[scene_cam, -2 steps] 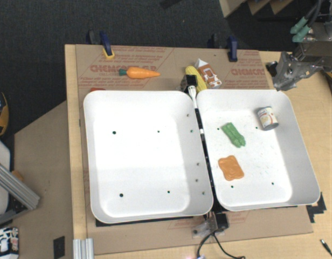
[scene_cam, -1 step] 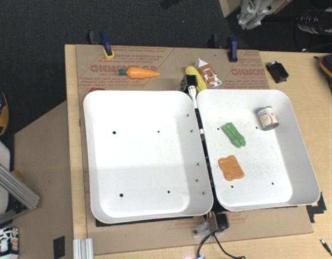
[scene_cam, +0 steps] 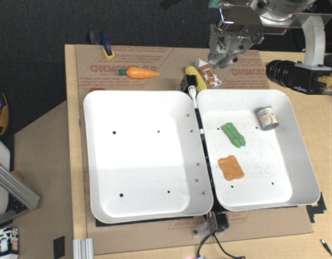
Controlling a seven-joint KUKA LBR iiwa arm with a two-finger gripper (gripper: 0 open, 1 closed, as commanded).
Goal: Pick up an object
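Objects available for picking lie in the right-hand shallow white bin (scene_cam: 295, 161): a small silver-grey can with a printed label (scene_cam: 267, 117) lies on its side near the far right corner, a green knobbly pickle-shaped piece (scene_cam: 233, 134) lies diagonally near the middle of the bin, and a flat orange rounded slab (scene_cam: 230, 168) sits just in front of the green piece, apart from it. All three rest on the bin floor, well apart from the can to the slab. The left-hand shallow white bin (scene_cam: 101, 144) adjoins the right one along a shared dark seam, and both sit on a brown cardboard sheet (scene_cam: 171, 63) laid over the counter (scene_cam: 42, 161). The grey gripper (scene_cam: 222, 57) hangs above the far edge of the cardboard, behind the right bin's far left corner and outside both bins; from this angle I cannot tell how the jaws are set, and nothing is visible between them. Just below and left of the gripper, on the cardboard at the junction of the two bins, lie a yellow banana-shaped piece (scene_cam: 192, 73) and a small orange-and-white printed packet (scene_cam: 210, 77), touching or nearly touching each other. Further left on the cardboard, an orange toy carrot with a green top (scene_cam: 139, 73) lies on its side, and a blue-and-yellow clamp-like item (scene_cam: 106, 46) sits at the far left edge of the sheet.
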